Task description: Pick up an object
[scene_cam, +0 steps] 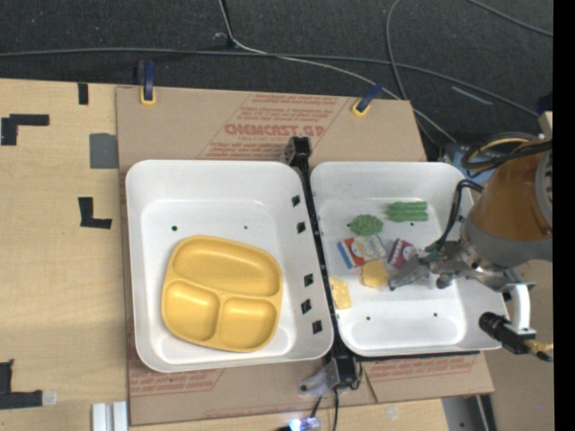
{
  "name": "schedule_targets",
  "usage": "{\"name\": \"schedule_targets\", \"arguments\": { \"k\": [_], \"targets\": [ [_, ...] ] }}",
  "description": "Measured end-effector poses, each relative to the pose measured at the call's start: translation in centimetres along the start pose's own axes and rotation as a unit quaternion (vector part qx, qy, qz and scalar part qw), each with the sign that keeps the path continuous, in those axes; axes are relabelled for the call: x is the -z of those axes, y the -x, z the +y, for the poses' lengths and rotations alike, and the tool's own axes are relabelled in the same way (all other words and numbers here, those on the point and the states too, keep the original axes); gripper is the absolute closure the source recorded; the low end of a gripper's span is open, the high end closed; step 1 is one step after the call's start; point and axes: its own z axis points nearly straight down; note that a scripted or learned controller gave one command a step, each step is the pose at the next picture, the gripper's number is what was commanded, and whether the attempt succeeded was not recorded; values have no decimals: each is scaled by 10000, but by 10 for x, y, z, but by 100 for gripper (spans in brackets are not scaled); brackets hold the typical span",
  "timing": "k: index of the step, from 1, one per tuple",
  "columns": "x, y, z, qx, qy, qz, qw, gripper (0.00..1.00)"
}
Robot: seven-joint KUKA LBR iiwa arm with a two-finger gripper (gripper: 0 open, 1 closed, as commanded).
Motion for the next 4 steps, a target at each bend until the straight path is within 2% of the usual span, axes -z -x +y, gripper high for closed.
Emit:
{"name": "schedule_targets", "arguments": {
  "k": [1,2,4],
  "targets": [
    [-32,0,0,5,23,-11,10000,0],
    [-20,0,1,1,37,-19,10000,100],
    [79,-14,8,12,45,-9,10000,100]
  ]
}}
